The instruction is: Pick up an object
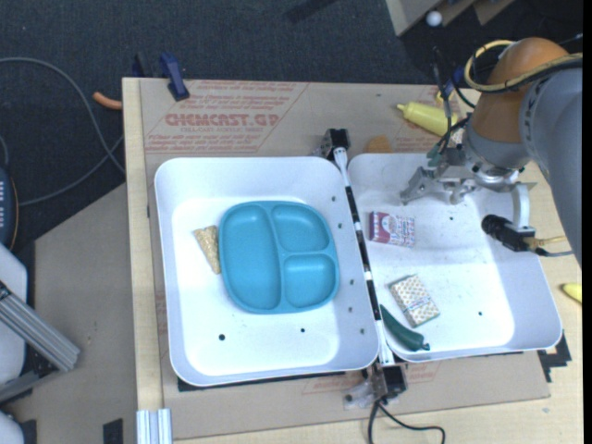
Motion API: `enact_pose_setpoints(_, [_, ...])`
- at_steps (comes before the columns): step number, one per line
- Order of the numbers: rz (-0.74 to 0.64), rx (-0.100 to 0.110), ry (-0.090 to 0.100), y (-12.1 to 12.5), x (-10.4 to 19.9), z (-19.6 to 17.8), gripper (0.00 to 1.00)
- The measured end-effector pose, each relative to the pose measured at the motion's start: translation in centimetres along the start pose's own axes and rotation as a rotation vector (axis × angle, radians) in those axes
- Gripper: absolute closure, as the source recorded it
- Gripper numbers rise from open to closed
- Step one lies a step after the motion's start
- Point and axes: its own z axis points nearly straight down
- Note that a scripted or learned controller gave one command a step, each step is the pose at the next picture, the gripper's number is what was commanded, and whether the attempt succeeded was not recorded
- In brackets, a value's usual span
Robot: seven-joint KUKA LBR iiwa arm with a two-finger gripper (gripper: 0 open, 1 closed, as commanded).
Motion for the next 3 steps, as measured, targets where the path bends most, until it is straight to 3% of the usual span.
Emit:
enact_pose_setpoints(1, [-0.001,0.002,0.003,0.9,6.1,0.0,0.00])
enact_pose_setpoints(2, [0.000,0.003,0.001,-0.9,5.9,0.0,0.00])
enact_pose_setpoints(3, [-0.001,-0.001,0.000,0.9,6.3,0.0,0.00])
